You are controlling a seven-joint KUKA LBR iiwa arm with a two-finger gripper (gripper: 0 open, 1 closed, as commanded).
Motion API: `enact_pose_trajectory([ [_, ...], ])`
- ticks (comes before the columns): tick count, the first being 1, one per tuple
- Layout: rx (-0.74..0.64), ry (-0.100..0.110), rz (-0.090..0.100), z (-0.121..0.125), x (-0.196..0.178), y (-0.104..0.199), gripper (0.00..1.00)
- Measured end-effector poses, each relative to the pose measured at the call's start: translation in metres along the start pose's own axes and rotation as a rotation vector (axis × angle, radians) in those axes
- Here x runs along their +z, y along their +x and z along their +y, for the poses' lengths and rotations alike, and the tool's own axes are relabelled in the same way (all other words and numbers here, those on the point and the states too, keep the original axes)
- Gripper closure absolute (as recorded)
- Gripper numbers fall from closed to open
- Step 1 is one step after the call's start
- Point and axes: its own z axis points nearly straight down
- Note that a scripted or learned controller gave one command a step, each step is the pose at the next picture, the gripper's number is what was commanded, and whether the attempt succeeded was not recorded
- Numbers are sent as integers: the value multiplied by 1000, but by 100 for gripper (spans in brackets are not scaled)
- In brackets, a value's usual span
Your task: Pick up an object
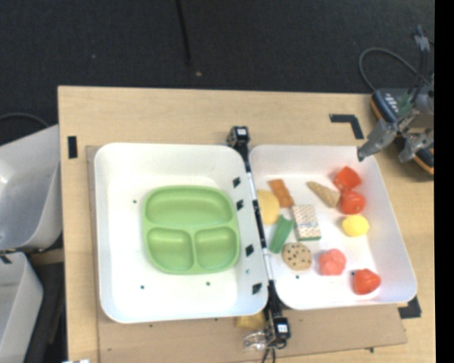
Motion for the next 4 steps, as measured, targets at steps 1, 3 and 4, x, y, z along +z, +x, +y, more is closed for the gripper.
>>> enact_pose_trajectory([
  [1, -6, -1, 3, -66, -11, 52, 0],
  [3, -10, 3, 5, -85, 20, 132, 100],
  [4, 4, 7, 0, -72, 110, 71, 100],
])
